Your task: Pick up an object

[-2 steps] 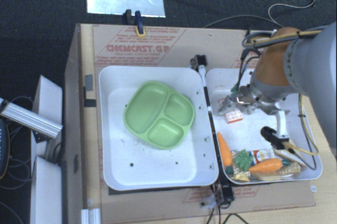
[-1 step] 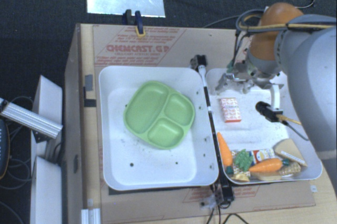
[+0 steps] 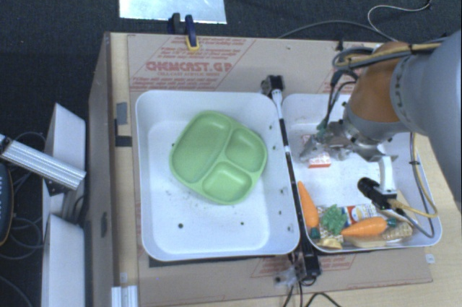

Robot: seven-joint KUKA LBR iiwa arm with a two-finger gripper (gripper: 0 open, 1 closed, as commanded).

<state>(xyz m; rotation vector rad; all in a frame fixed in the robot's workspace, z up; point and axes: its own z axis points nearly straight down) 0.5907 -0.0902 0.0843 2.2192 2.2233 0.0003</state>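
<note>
Since the arm [image 3: 404,92] comes in from the right, its wrist sits over the right bin [image 3: 303,105], with the jaws low in that bin's far-left part, close to the wall shared with the other bin. Can't tell from this angle whether the jaws are released or clenched. A small white-and-red tag [image 3: 320,163] lies flat on the bin floor right under the jaws; whether they touch it is unclear. The other pick candidates are bunched at the near end of the same bin: one carrot [image 3: 307,204] lies along the left wall, a second carrot [image 3: 367,227] lies crosswise by the front rim, a green leafy piece [image 3: 332,217] sits between them, and a small packet with a red label [image 3: 358,212] is just behind the second carrot. The left bin [image 3: 148,154] holds a green divided plate [image 3: 219,157], roughly centred and well apart from the jaws. Both bins sit side by side on the cardboard-topped desk [image 3: 188,56], which has red lettering along its far edge.
</note>
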